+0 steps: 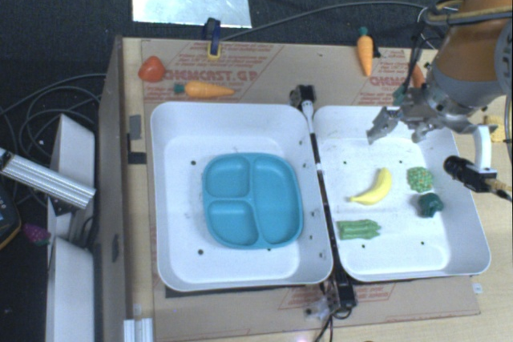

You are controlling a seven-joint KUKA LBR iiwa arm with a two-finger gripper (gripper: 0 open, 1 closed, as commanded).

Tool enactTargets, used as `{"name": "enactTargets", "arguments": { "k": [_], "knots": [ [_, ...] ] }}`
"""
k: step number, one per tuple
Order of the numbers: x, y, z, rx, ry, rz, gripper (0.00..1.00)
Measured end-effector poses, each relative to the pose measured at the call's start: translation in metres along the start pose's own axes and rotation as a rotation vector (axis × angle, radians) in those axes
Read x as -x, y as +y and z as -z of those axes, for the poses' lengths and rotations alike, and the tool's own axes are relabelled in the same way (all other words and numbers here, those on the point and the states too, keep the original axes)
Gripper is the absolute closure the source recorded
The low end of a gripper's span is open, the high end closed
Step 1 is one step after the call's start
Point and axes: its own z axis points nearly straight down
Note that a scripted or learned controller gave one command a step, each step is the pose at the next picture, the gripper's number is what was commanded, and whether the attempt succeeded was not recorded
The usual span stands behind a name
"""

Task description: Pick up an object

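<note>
The right bin (461, 256) holds a yellow banana (373, 188), a green pea pod (358, 230), a light green knobbly piece (419, 178) and a dark teal piece (430, 204). My gripper (398, 130) hangs over the far part of this bin, above and beyond the banana. Its two fingers are spread apart, so it is open with nothing between them. The grey and orange arm (473, 44) comes in from the right.
A blue divided plate (251, 200) lies in the left bin (172, 172). On the cardboard behind the bins lie two carrots (210, 90) (365, 54) and an orange-red fruit (151, 69). A black clip (304, 97) sits where the bins meet.
</note>
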Motion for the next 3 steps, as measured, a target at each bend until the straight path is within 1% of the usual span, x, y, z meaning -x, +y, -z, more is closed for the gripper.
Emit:
{"name": "enactTargets", "arguments": {
  "k": [1,2,3],
  "knots": [
    [0.020,-0.027,-0.140,-0.004,0.000,-0.002,0.00],
    [0.020,-0.025,-0.129,0.001,0.000,-0.001,1.00],
    [-0.063,-0.041,-0.044,0.002,0.001,0.002,1.00]
  ]
}}
